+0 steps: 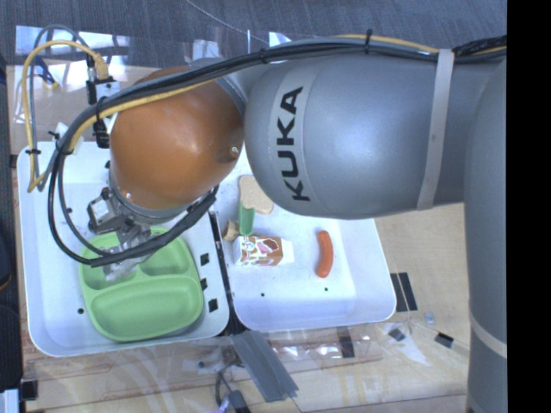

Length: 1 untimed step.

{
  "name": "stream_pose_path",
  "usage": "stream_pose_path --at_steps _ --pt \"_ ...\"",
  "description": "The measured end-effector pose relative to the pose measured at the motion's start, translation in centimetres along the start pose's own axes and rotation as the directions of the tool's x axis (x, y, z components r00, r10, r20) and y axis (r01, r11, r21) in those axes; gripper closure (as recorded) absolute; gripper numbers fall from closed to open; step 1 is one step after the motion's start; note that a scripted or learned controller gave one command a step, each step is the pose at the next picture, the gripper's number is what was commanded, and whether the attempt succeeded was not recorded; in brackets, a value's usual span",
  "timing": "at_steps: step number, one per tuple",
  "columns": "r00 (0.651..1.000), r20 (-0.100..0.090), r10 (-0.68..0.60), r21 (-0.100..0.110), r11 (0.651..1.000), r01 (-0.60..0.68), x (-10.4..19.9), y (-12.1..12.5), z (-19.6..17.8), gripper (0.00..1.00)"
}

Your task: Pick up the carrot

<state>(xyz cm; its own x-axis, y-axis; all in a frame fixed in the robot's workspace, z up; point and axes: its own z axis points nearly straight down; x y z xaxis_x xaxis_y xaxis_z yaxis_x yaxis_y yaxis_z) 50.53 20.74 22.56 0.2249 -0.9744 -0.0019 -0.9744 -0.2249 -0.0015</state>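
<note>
The carrot [324, 254] is a short orange-red stick lying on the floor of the right bin [366, 295], near its right side. The arm reaches across from the right, and its orange wrist band hangs over the left bin [43, 317]. My gripper [120, 248] sits low over the green divided tray [146, 304] in the left bin, far left of the carrot. Its fingers are hidden among the wrist hardware and cables. Nothing shows held in it.
In the right bin lie a small carton with a brown-and-white print [261, 251], a green-stemmed toy piece [247, 219] and a tan piece [255, 194] partly under the arm. Black cables loop around the wrist over the left bin. Loose clips lie on the bench in front.
</note>
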Motion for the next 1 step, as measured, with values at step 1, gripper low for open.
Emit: stream_pose_path --at_steps 1 --pt "0.929 0.001 -0.37 -0.001 0.929 0.37 -0.99 -0.97 -1.89 1.0"
